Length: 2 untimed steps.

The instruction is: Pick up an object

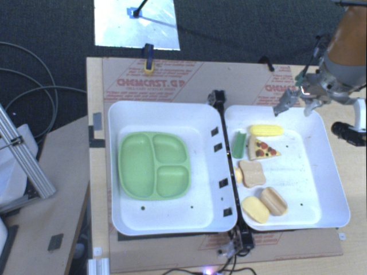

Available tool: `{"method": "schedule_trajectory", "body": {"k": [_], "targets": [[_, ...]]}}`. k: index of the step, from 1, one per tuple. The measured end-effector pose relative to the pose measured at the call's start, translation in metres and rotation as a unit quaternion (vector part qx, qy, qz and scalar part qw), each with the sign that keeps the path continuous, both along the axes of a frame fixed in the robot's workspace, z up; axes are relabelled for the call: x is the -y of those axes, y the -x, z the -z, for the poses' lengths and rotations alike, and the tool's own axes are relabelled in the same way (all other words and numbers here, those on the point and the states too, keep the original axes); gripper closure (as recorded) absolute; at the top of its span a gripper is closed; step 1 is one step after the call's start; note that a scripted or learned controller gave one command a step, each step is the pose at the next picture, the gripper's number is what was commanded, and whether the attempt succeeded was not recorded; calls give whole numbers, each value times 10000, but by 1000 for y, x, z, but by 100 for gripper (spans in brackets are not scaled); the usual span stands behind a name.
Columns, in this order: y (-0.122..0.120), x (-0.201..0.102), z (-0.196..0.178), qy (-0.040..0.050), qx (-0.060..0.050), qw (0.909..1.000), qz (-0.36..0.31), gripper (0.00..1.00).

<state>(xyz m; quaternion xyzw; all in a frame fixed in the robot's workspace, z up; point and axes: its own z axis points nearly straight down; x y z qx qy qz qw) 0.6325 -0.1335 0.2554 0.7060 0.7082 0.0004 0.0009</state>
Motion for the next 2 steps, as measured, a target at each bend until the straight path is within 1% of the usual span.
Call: {"method": "schedule_trajectory", "body": {"k": [1,2], "targets": [[40,-50,153,-28,-77,10000,-23,0],[50,-94,66,-11,29,10000,-29,0]]}}
